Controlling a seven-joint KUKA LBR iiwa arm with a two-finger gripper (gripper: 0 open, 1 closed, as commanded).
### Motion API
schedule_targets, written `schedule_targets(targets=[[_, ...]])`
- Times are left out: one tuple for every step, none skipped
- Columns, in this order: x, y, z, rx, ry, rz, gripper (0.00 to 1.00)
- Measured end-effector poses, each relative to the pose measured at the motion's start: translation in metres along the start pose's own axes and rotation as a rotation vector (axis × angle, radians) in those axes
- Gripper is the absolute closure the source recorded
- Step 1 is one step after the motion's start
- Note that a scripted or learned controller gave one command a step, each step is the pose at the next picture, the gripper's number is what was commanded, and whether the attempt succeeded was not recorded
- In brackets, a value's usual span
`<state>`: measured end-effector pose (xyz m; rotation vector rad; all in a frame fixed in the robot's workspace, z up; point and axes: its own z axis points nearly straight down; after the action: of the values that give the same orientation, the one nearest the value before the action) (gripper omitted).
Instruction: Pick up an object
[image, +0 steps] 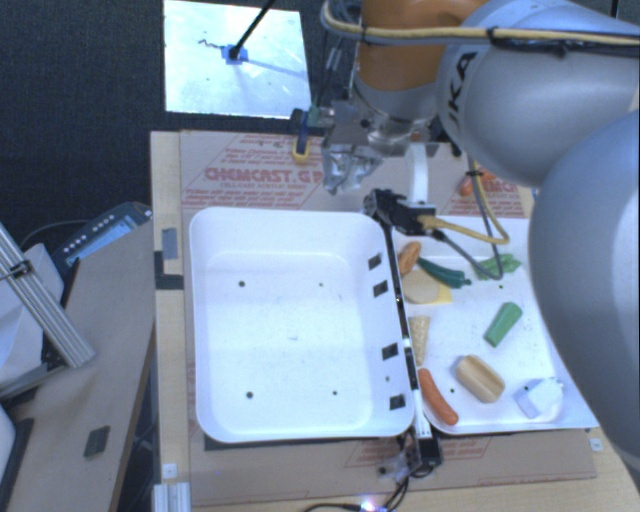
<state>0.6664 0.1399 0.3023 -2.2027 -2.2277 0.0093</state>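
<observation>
A: What takes up the most room?

B: The grey arm (560, 130). It covers the whole upper right and right side and hides a good part of the right bin (535, 345). Its orange band (400, 45) is cut off by the top edge.

A: And below it?

B: The worktop (250, 170), with printed cardboard under both bins. The left bin (290, 320) is fully in view, its white floor marked by a few small dark dots. The right bin touches it along a shared wall with black clips.

A: Where is the hand?

B: The hand (340, 172) hangs above the cardboard just beyond the far rim of the left bin, near the bins' shared corner. It is a blurred metallic lump, and I cannot tell whether it is wide or narrow. Nothing is seen between its tips.

A: The objects to pick?

B: All in the right bin. Biggest to smallest, roughly: a tan bun-like piece (480, 379) near the front, a red sausage (437, 396) beside the shared wall, a green cylinder (503, 324), a dark green pepper-like piece (442, 271), a yellow slab (424, 291), an orange piece (409, 257), a pale wedge (419, 335), and a white item (538, 399) hard to make out at the arm's edge.

A: Anything else hidden?

B: A small orange thing (467, 186) at the far rim, mostly covered by the arm.
</observation>
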Motion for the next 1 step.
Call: schedule_targets(targets=[[-0.0249, -0.0709, -0.1129, -0.021, 0.001, 0.011, 1.00]])
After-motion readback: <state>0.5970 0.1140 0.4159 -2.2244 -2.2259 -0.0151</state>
